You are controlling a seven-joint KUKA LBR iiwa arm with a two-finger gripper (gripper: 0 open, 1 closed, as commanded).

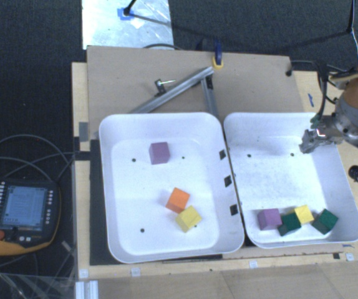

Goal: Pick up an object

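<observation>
Over the right bin's (338, 167) far edge, the hand (310, 143)

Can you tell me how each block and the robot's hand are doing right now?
Gripper: over the right bin's upper right, holding nothing I can see.
Purple block: alone, left bin.
Orange block: touching the yellow block.
Small purple block, dark green block, small yellow block, green block: bunched in a row along the right bin's near wall.
</observation>
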